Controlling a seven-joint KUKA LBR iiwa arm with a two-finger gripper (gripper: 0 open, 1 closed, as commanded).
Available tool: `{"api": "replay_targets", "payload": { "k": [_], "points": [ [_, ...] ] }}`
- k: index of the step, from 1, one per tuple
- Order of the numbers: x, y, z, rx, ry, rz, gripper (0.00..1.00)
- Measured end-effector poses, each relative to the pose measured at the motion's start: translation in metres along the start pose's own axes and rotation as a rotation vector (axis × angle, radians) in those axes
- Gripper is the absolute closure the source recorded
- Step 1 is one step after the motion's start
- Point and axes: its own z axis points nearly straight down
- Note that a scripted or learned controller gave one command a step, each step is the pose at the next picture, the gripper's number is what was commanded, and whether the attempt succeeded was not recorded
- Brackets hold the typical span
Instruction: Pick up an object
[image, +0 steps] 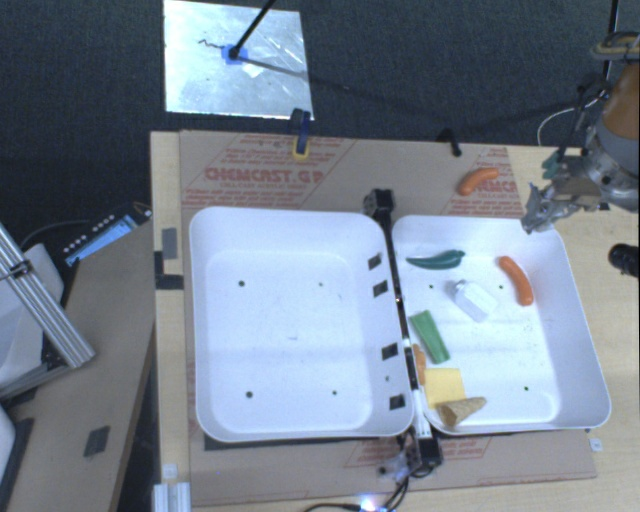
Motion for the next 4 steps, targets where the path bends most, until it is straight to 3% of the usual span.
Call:
{"api": "replay_targets", "payload": {
  "k": [1, 2, 3, 4],
  "points": [
    [0.024, -0.047, -0.193, -0.012, -0.002, -0.001, 1.00],
    [0.043, -0.121, -0.216, -0.001, 0.001, 0.000, 1.00],
    [0.068, -0.123, -0.242, 0.002, 0.000, 0.001, 1.00],
    [0.100, -0.123, -0.241, 0.003, 0.001, 0.000, 1.00]
  ]
}}
